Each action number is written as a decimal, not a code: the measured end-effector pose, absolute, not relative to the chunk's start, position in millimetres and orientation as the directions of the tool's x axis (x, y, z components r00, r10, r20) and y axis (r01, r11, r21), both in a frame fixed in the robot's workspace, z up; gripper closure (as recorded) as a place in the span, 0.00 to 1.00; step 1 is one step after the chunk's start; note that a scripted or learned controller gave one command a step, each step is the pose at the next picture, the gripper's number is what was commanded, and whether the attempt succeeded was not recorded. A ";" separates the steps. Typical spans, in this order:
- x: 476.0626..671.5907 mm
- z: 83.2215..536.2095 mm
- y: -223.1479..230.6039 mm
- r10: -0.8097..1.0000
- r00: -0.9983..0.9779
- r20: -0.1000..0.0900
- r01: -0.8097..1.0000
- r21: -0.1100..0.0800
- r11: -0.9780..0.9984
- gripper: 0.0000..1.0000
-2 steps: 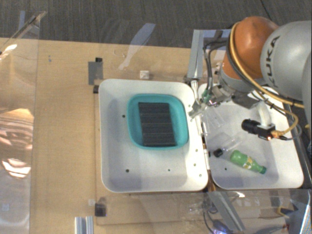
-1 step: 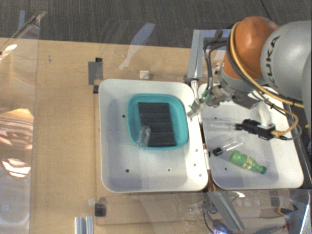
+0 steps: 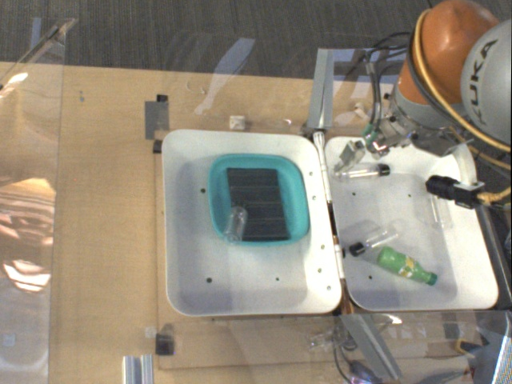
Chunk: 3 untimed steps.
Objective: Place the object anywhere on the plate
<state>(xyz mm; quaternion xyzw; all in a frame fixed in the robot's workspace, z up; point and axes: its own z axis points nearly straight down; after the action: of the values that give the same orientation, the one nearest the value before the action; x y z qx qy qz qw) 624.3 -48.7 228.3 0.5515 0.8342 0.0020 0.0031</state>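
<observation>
One teal plate [image 3: 297, 184], one clear cup [image 3: 234, 223], one green bottle [image 3: 406, 266]

Looking down on a light wooden bench [image 3: 96, 238], bearing two shallow white plastic bins side by side: the left bin [image 3: 188, 278], the right bin [image 3: 472, 286], nearly touching along their inner edges. Lying just beyond the left bin, a small pale cube [image 3: 236, 122]; a dark clamp block [image 3: 164, 343] sitting near its front corner.
</observation>
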 end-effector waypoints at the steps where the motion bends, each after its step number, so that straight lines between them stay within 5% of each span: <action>1: 630.4 256.9 -35.4 0.941 -0.339 -0.002 0.941 0.006 0.339 0.00; 2: 526.7 269.3 -51.5 0.979 -0.204 -0.001 0.979 0.007 0.204 0.00; 3: 488.9 351.6 -100.2 0.996 -0.089 -0.002 0.996 0.009 0.089 0.00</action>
<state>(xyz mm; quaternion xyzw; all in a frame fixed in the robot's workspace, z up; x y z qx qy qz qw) 488.9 -100.2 351.6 0.6748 0.7380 0.0024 0.0039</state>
